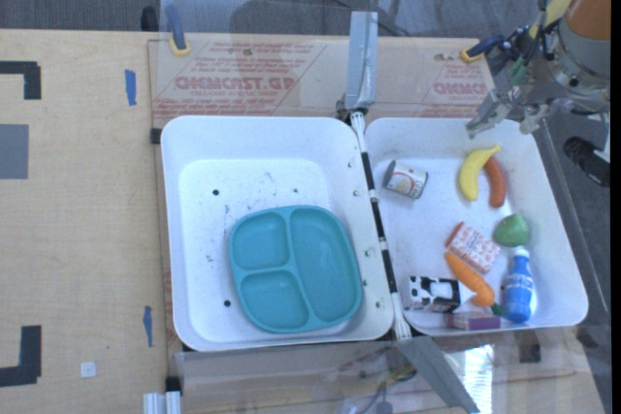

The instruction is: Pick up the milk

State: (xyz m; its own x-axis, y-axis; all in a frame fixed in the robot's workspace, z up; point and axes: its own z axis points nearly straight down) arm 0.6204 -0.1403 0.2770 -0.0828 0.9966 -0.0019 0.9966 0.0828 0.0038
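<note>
Grey arm raised (upper right), pincer (506, 114) above bin (563, 208) rim

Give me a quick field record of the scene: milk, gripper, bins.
milk: cow-patterned carton lying on its side, near edge of right bin, beside carrot
gripper: above the right bin's far rim, apart from the milk
right bin neighbours: can, banana, blue bottle
left bin: holds teal divided plate

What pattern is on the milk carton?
Black-and-white cow patches on the milk carton, lying in the right bin; camera view.
</note>
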